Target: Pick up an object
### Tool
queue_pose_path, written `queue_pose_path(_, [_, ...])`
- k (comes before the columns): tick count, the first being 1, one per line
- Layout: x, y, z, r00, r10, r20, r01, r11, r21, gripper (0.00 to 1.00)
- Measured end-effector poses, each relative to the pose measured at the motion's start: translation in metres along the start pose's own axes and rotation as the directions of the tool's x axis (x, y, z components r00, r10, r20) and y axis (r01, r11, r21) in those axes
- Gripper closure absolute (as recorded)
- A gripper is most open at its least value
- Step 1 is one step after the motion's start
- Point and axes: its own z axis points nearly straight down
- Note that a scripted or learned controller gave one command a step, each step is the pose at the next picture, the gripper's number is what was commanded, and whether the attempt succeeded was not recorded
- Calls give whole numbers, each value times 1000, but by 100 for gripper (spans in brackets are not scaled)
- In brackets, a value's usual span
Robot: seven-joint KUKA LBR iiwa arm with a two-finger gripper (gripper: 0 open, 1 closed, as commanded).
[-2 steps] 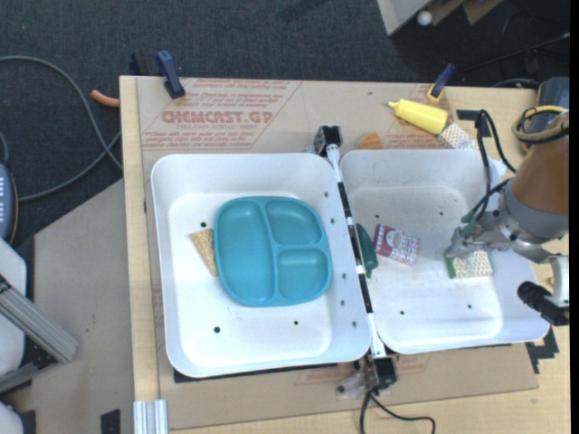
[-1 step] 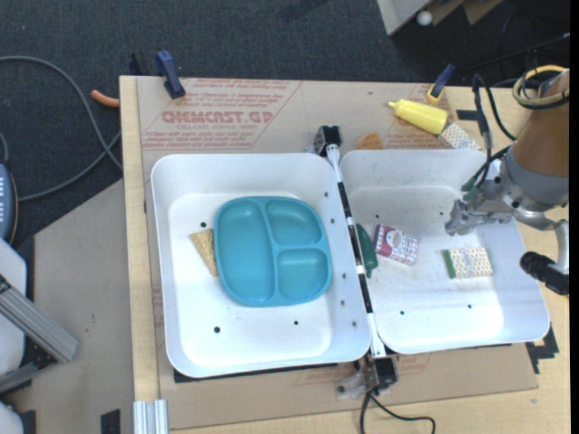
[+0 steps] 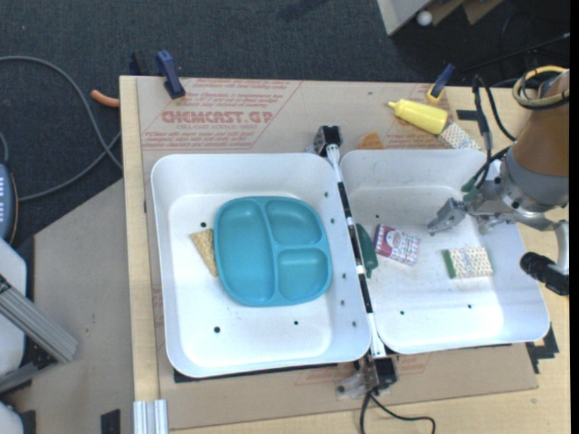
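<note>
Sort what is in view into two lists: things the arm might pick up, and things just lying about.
For the job:
gripper
maroon packet
patterned packet
green item at the divider
blue divided plate
tan cracker, partly under the plate

Lying about:
yellow bottle on the bench
blue clamp
orange scrap

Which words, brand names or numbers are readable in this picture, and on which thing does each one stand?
"CHEMCAST GP": large red print on the brown protective sheet under the bins; the last letters are faint.
Smaller red lines above and below it: too small to read.
Red-and-white packet in the right bin: print blurred, unreadable.
Patterned packet: no legible text.
</note>
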Motion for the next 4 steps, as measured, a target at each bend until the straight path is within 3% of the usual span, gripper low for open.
queue_pose_path(1, [-20,20,-74,1000,0,2,0,1000,-2,0])
queue_pose_path(2, [72,-7,17,1000,0,-2,0,1000,3,0])
queue_pose_path(3, [79,0,61,1000,2,1,-2,1000,-5,0])
queue_pose_path(4, [77,2,49,1000,4,6,-4,1000,-15,100])
